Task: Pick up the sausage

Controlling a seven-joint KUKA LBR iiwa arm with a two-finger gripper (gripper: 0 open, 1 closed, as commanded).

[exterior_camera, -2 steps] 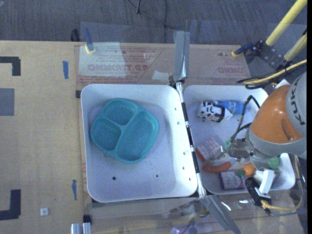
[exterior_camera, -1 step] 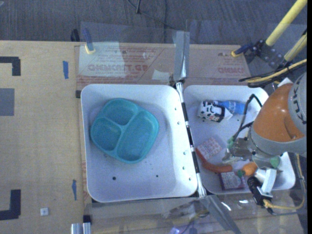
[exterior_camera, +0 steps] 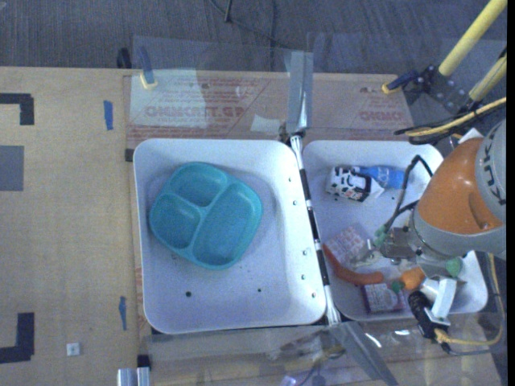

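Wooden desk [exterior_camera: 64, 232] with two white bins, teal plate [exterior_camera: 206, 214] in left bin [exterior_camera: 153, 296], pincer [exterior_camera: 378, 252] low over reddish sausage [exterior_camera: 358, 275] in right bin [exterior_camera: 318, 175], grip state unclear.

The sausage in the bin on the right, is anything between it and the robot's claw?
Nothing visible sits between them. The sausage lies in the right bin, with the gripper right above its right end. A pink packet lies just above it and a purple packet just below, both off to the sides.
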